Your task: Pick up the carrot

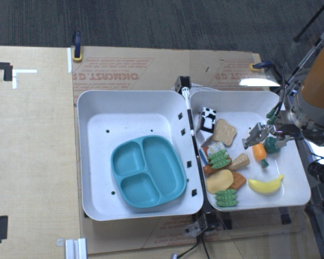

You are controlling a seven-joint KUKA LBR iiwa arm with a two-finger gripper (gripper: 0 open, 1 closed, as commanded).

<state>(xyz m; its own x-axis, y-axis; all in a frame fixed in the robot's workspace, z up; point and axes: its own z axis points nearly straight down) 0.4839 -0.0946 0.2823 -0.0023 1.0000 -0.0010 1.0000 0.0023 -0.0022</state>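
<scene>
Though we cannot tell how the hand (pixel 261 136) is set, the carrot (pixel 260 151) lies just below it; likely light, stiff, slick plastic, best gripped across its orange middle.

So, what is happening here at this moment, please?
A grey robot arm reaches in from the right over the right bin, which holds toy food. Its gripper sits just above a small orange carrot with a green top, beside a yellow banana. Whether the carrot is gripped is unclear. The left bin holds a teal divided plate.
</scene>
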